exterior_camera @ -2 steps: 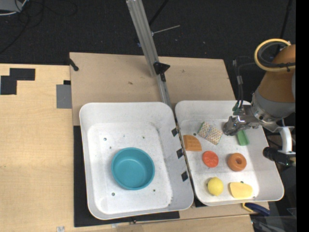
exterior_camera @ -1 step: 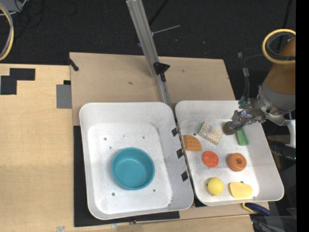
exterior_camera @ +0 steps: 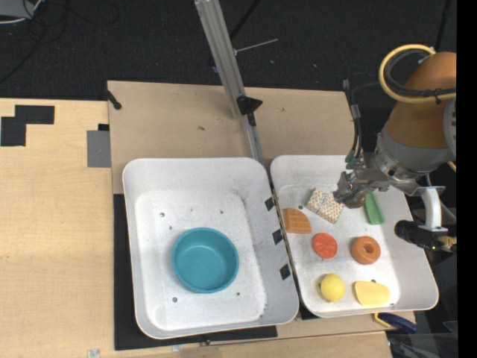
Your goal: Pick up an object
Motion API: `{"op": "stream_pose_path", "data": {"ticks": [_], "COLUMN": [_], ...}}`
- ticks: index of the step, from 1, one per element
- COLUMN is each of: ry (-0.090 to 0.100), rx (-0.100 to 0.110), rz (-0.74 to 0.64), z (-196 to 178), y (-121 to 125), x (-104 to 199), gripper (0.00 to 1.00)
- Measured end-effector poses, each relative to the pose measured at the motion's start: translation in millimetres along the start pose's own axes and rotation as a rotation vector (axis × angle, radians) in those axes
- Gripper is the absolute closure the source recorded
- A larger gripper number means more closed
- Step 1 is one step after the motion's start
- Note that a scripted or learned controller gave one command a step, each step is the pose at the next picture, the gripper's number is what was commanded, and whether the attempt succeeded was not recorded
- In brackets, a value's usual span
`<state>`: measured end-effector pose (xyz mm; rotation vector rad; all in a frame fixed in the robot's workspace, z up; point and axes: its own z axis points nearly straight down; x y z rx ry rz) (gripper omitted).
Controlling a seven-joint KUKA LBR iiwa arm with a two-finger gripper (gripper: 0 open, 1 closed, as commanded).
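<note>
1. Bench point(exterior_camera: 52, 200): light wood top, w/ two shallow white bins side by side.
2. Left bin point(exterior_camera: 149, 181): holds one teal bowl point(exterior_camera: 206, 259), upright, sitting toward the bin's front-centre.
3. Right bin point(exterior_camera: 294, 174): holds the pickable items, listed 4–10.
4. Patterned block point(exterior_camera: 325, 204): white w/ coloured speckle, tilted, upper-middle of right bin. Lies just beside the gripper's tip, on its left; contact can't be judged.
5. Green piece point(exterior_camera: 373, 209): long, narrow, lying near the bin's right side, just right of the gripper.
6. Waffle-like orange wedge point(exterior_camera: 297, 221): near the bin's left wall, below-left of the patterned block.
7. Red round item point(exterior_camera: 324, 245): mid-bin, just below-right of the wedge.
8. Brown donut point(exterior_camera: 365, 250): right of the red item, apart from it.
9. Yellow round item point(exterior_camera: 332, 287): front of bin, below the red one.
10. Yellow wedge-ish item point(exterior_camera: 371, 293): front-right, just beside the yellow round one.
11. Arm point(exterior_camera: 417, 118): grey w/ orange band, reaches in from the right, over the right bin's upper part.
12. Gripper point(exterior_camera: 350, 192): low in right bin, btwn patterned block and green piece. Whether its tips are apart or together: can't tell; nothing visibly held.
13. Metal rail point(exterior_camera: 227, 58): slanted aluminium profile, runs from the top down to the gap btwn the bins.
</note>
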<state>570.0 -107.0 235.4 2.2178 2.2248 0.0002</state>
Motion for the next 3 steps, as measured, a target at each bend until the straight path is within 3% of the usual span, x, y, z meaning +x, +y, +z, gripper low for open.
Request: {"op": "stream_pose_path", "data": {"ticks": [3], "ry": [0.001], "rx": [0.002], "rz": [0.000], "z": [21], "y": [-8], "x": [161], "gripper": [1.00]}}
